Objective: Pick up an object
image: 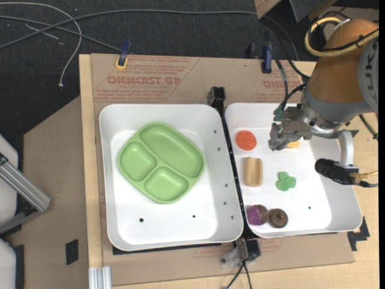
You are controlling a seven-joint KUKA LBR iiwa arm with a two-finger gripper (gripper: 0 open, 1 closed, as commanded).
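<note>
The right bin (337,212) holds an orange round fruit (245,140), a tan bread-like block (253,171), a green broccoli piece (286,182), a purple grape bunch (257,214) and a brown doughnut-like piece (278,218). My gripper (280,138) hangs over the bin's upper middle, to the right of the orange fruit. A small yellow-orange object (293,142) peeks out at its lower right side, mostly hidden by the hand. Whether that object sits between the fingers is not visible.
The left bin (120,221) carries a green three-compartment plate (160,161). A black divider clamp (216,95) sits between the bins at the back. Cables and a black connector (334,170) hang from the arm over the right bin's right side. Blue clamps (124,53) hold the cardboard.
</note>
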